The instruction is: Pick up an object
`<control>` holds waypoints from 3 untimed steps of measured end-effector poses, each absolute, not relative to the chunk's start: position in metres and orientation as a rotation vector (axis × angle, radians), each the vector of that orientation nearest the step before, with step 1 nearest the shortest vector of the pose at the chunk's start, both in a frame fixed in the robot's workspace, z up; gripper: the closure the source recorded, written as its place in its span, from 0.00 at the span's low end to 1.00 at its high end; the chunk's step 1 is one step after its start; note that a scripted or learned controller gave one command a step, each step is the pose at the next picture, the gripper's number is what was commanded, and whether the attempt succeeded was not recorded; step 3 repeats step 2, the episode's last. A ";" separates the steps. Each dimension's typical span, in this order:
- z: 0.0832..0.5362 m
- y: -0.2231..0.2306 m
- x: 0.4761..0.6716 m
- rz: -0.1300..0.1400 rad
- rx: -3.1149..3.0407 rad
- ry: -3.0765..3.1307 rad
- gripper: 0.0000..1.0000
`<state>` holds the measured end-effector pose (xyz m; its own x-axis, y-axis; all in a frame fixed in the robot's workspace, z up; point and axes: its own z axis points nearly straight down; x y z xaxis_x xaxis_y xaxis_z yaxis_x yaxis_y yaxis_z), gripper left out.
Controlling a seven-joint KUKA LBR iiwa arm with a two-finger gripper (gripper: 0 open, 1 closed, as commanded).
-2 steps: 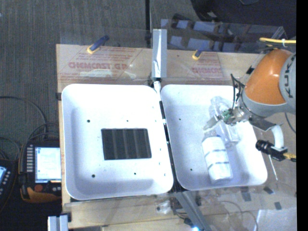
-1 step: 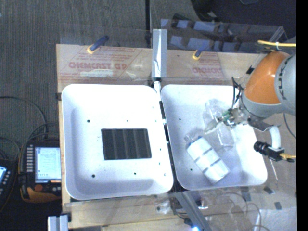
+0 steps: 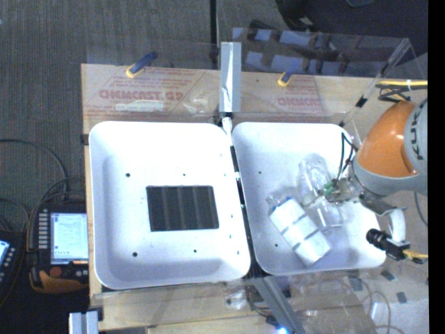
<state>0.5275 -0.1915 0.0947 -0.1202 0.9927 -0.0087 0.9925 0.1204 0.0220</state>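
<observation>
In the right bin a white cylindrical container lies on its side near the front. Just behind it are see-through plastic items, one rounded like a cup. My gripper hangs low over the right part of this bin, among the clear plastic and just right of the white container. The arm's orange band sits above it at the right. I see nothing clearly held. A dark ribbed rectangular piece lies flat in the middle of the left bin.
A grey upright post stands behind the seam between the bins. Clear acrylic panels rise at the back. A handheld pendant with cables lies left of the bench. A black-tipped fitting sits by the right bin's front right corner.
</observation>
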 end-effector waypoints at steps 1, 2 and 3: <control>0.104 -0.190 0.528 0.019 2.068 2.338 1.00; 0.189 -0.141 0.513 -0.002 2.246 2.198 1.00; 0.189 -0.141 0.513 -0.002 2.246 2.198 1.00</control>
